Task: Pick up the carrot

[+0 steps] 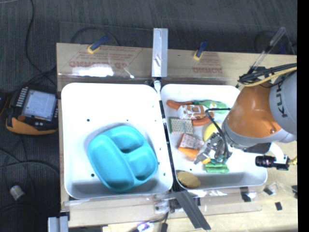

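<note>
Broad wooden bench (270,62), carrying two white bins side by side. Left bin (72,129) with one thing inside: a blue dish (123,156) in three compartments, lying at a slant toward the near wall. Right bin (246,175) crowded with small things in its left half. Grey arm (251,115) with an orange band, reaching in from the right and covering much of the right bin's middle.

Claw (212,153) low over the near middle of the right bin, pointing left and down; wide or narrow cannot be told from here.

Carrot (188,152) lying flat on the bin floor just left of the claw, close to it or touching, hard to say which; not seen gripped.

Brown lump (188,179) in the near left corner. Green piece (216,168) just under the claw. Yellow piece (211,129) partly behind the arm. Two patterned packets (181,125) above the carrot, near the dividing wall. Orange piece (174,103) along the far wall.
</note>
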Controlling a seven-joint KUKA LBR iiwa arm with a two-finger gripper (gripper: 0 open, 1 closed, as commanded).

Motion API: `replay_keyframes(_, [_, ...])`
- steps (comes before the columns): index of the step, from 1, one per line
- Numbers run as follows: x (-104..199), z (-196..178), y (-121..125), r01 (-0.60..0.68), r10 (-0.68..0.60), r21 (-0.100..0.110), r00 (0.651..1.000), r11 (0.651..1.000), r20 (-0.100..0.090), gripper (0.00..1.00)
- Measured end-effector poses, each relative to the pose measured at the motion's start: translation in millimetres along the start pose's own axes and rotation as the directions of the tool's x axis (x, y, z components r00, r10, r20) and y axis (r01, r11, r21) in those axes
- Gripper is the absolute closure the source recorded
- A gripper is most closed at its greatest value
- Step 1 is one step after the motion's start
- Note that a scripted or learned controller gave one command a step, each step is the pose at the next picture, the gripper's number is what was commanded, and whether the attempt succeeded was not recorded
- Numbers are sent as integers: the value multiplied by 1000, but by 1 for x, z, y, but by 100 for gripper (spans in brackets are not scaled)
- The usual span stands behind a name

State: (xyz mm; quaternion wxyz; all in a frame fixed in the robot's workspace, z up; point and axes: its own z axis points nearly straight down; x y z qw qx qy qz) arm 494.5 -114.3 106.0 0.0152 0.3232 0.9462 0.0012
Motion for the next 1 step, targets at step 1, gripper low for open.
replay_keyframes(1, [7,-144,30,-136,137,17,990,991,-26,100])
